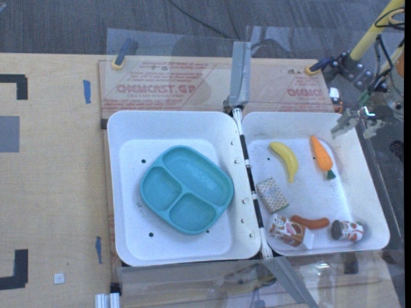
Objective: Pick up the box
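The pincer (352, 122) hangs at the upper right edge of the right bin (379, 204), above its rim, with grey metal parts pointing down and left; whether its fingers are spread or pressed together cannot be told from here, and nothing shows between them. Cables and a yellow rod (379, 24) run up and to the right behind it.

Nearest to it inside the right bin lies an orange toy carrot (322, 155), pointing toward the far wall. To the left of the carrot lies a yellow toy banana (285, 160). Below the banana, just beside the bin's left wall, rests the box (272, 194), a small flat pack with a fine checked pattern, set at a tilt and well apart from the pincer. Along the near wall sit a crumpled red and white wrapper (287, 230), a toy sausage (309, 223) touching it, and a small can on its side (347, 230).

The left bin (122, 191) holds a turquoise divided plate (187, 188) with three compartments. Both bins sit on the wooden desk (51, 172), with a clear panel (164, 85) behind them.
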Robot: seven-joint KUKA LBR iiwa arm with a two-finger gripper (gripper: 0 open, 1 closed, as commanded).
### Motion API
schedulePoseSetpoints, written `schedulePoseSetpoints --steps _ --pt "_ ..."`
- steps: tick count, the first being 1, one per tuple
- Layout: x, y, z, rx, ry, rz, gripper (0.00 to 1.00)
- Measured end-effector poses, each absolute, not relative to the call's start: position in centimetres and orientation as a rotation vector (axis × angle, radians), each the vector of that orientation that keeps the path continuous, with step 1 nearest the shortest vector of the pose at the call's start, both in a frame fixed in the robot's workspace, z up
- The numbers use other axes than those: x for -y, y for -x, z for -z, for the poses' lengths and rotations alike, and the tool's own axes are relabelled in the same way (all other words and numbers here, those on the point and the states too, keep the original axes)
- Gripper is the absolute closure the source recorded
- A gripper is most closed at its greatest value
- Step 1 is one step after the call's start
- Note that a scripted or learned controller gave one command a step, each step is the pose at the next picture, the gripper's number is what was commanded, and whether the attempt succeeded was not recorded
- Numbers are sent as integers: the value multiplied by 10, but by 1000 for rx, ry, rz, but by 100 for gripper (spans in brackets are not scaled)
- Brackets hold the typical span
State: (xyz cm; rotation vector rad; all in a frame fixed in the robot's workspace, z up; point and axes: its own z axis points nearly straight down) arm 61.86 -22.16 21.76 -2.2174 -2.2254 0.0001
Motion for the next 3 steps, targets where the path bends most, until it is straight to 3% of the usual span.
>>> schedulePoseSetpoints --steps 1,2,3 --pt "162 -592 -117 2408 2018 0 0" --pt "115 -552 -95 2614 1798 -4 0" --pt "132 -544 -89 2740 1557 9 0"
